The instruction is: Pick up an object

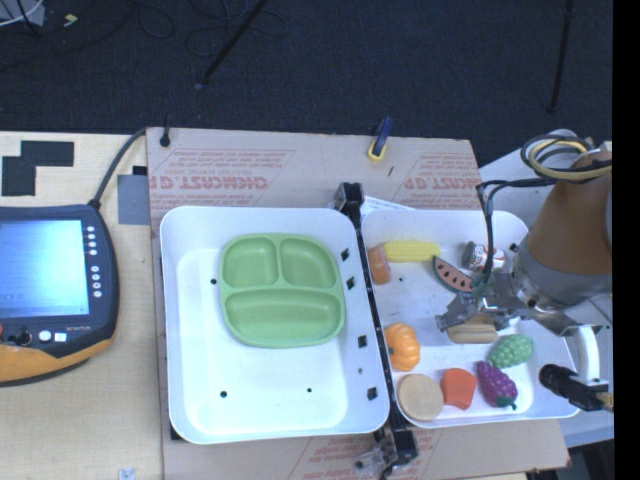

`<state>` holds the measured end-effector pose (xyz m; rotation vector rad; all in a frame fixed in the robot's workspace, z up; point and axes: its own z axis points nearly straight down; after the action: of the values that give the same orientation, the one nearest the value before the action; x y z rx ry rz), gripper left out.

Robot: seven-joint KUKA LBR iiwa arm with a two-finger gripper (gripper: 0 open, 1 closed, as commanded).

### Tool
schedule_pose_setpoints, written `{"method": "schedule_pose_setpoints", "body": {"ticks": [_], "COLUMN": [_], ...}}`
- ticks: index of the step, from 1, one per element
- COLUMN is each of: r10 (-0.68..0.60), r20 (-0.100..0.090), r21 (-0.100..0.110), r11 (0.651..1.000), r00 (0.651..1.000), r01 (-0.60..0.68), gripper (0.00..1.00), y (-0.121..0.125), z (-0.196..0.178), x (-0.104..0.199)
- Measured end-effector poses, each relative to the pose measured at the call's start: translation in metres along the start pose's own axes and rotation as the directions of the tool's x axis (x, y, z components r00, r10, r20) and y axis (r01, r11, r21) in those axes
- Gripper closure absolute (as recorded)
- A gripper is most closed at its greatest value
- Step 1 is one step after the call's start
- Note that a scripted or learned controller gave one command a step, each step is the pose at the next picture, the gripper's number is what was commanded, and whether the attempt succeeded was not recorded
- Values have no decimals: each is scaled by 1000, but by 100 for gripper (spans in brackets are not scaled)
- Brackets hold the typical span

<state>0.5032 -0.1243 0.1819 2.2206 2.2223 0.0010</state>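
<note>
Two white bins sit side by side on the bench. In the left bin (200, 388) you see a green divided plate (282, 290), lying flat toward the upper middle. The right bin (520, 223) holds the loose items: a yellow piece (410, 252) near the top, an orange block (378, 265) just to its left against the divider, a watermelon slice (452, 273) to the right of the yellow piece, a small orange pumpkin (402, 345) lower left, a round tan disc (420, 396) at the bottom edge, a red-orange piece (459, 387) touching the disc's right side, purple grapes (497, 382) beside that, and a pale green cluster (511, 350) just above the grapes.

The arm (570, 238) comes in from the right, orange band above the wrist. The end effector (468, 316) is low in the right bin, directly over a tan flat piece (470, 334), just left of the green cluster and below the watermelon slice. You cannot tell from this angle whether it is spread or closed, nor whether it touches the tan piece.

A teach pendant (50, 288) rests on the bench, left of the bins.
</note>
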Motion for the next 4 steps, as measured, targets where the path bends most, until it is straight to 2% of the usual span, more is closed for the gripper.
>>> {"method": "schedule_pose_setpoints", "body": {"ticks": [1, 2, 3, 4], "r10": [0, -1, -2, -3], "r20": [0, -1, -1, 0], "r21": [1, 3, 4, 4], "r11": [1000, 1000, 1000, 1000], "r00": [1000, 1000, 1000, 1000], "r01": [0, 1, 2, 3], "gripper": [100, 100, 100, 100], "y": [0, 25, 29, 51], "z": [-47, -44, -50, -36], "x": [-1, 46, 103, 151]}}
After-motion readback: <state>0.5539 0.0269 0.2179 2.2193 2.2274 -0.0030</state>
